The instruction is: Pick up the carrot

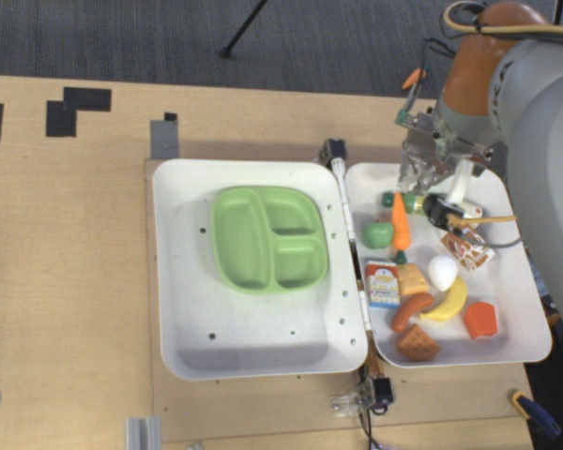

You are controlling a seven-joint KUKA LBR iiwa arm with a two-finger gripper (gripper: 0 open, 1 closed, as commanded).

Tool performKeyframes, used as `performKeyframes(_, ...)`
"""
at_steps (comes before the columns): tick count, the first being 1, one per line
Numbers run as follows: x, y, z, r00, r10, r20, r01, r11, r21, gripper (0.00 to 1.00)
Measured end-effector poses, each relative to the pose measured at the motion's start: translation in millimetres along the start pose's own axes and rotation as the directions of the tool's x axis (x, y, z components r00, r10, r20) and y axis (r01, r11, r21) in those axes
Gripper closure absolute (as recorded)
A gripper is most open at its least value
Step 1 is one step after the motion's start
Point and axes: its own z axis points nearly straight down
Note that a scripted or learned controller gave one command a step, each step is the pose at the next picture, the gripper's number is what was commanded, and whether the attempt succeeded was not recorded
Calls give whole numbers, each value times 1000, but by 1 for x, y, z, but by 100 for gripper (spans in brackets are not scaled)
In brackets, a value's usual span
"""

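The carrot [400, 223] is orange with a green top and lies upright in the view, in the back left part of the right bin [516, 251]. Its green end points to the back of the bin. My gripper [414, 182] hangs just behind and slightly right of that green end, close above it. The carrot rests on the bin floor.
Around the carrot lie a green vegetable [378, 235], a small carton [383, 284], a white egg [442, 272], a banana [448, 303], a sausage [405, 312] and an orange block [480, 320]. A green divided plate [267, 237] sits in the left bin [183, 336].
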Motion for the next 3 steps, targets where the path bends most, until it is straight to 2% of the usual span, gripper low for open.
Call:
performKeyframes(1,41,-5,-50,999,45,0,-45,999,0,100)
performKeyframes(2,40,-5,-49,999,46,1,-46,999,1,0)
performKeyframes(3,-43,-5,25,990,-138,2,138,990,3,0)
